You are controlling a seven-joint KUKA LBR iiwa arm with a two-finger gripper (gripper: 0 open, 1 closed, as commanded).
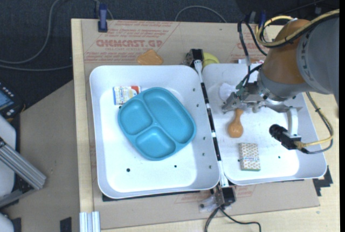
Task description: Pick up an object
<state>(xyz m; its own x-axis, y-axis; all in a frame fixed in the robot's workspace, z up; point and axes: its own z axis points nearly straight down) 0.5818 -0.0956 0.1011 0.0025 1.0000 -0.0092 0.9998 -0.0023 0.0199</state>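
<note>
My gripper (243, 103) hangs low over the back half of the right bin (269, 176), under the orange wrist band. Just in front of it lies a tan, pear-shaped object (235, 126), its narrow end pointing up toward the gripper; whether they touch is unclear. A small speckled beige block (249, 156) rests near the front of the same bin. A pale crumpled item (225, 91) lies left of the gripper. The left bin (161, 174) holds a blue divided plate (156, 122) and a small white carton (125, 93).
The arm's grey body (318, 58) covers the right bin's back right corner. A black cable plug (283, 136) hangs over the bin's right side. Behind the bins lie a yellow object (210, 60) and an orange piece (150, 57) on the board.
</note>
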